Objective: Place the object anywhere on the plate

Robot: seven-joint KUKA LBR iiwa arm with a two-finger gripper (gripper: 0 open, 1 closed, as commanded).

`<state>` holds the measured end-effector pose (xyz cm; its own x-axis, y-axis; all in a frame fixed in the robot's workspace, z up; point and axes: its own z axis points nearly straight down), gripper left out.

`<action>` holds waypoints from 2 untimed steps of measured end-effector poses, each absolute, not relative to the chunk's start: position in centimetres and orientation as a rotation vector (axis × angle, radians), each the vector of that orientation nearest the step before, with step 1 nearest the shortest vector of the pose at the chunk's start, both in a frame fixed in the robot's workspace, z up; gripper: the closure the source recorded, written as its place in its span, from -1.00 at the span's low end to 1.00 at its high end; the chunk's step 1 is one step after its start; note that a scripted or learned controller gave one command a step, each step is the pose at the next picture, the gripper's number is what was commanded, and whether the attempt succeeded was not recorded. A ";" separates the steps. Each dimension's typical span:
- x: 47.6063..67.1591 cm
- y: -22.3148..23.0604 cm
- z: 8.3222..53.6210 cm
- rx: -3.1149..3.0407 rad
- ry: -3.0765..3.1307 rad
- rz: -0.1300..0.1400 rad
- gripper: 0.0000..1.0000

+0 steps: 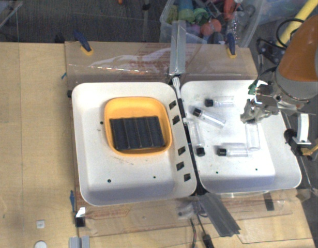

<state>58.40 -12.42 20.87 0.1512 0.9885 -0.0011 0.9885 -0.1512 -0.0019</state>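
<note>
Vials [208, 118] with black caps are scattered flat in the right bin [283, 174], apart from the orange plate [113, 110] set in the left bin [86, 138]. Nothing is gripped by the end effector [250, 115], poised above the right bin; its opening cannot be judged.
</note>
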 end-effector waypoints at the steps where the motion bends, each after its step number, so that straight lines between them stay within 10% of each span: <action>1: 62.3 -11.4 21.5 -2.267 -2.178 0.000 1.00; 2: 66.8 -12.6 22.7 -1.953 -2.466 -0.002 1.00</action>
